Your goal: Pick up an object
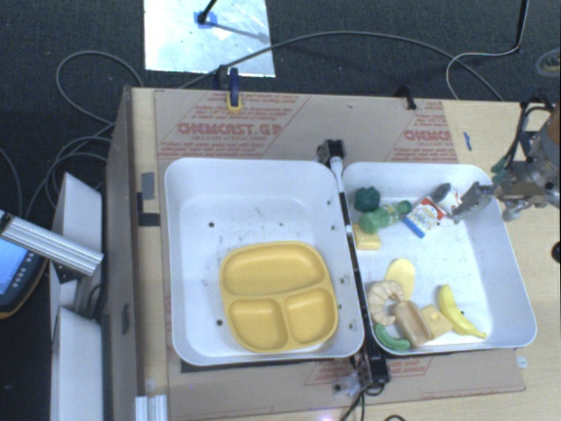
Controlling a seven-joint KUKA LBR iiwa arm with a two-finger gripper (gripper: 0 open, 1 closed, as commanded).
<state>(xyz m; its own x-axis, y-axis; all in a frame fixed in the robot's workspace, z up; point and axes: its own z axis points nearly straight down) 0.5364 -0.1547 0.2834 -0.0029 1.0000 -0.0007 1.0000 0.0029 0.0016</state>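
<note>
**Inspector:** Report the gripper's position.

**Assistant:** The gripper [463, 198] reaches in from the right, over the upper right part of the right bin [500, 261]. Its fingers [473, 196] stand apart, nothing between them.

**Inspector:** Nearest object?

**Assistant:** A red, white and blue packet [424, 215], just beside the fingertips, lying on the bin floor.

**Inspector:** Other contents of that bin?

**Assistant:** Green toys [372, 209] at the upper left corner. Toward the near edge, a banana [458, 312], a tan block [412, 321] and a yellow slice [401, 275], clustered close.

**Inspector:** Left bin?

**Assistant:** A yellow compartment tray [279, 295] rests in the left bin [254, 191], toward its near side. Both bins sit on the counter [263, 125].
</note>
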